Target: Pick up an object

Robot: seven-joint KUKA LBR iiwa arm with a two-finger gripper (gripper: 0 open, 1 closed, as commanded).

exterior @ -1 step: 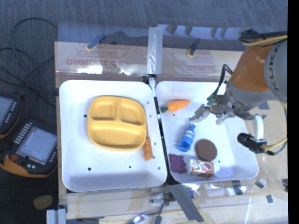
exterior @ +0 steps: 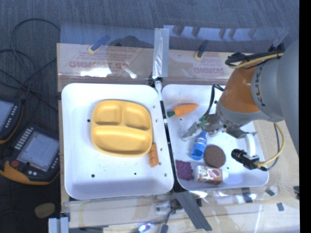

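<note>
Camera view: white bins (exterior: 68,144) on bench, dark carpet (exterior: 97,8).

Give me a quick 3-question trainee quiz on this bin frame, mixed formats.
1. True or false: the yellow divided plate lies in the same bin as the carrot.
2. Which item lies right beside the brown round cookie? A) blue bottle B) yellow divided plate C) orange wedge
3. Fill in: the purple item sits at the near-left corner of the ___ bin.

Key: 1 false; 2 A; 3 right. The gripper hovers over that right bin, above the blue bottle.
</note>
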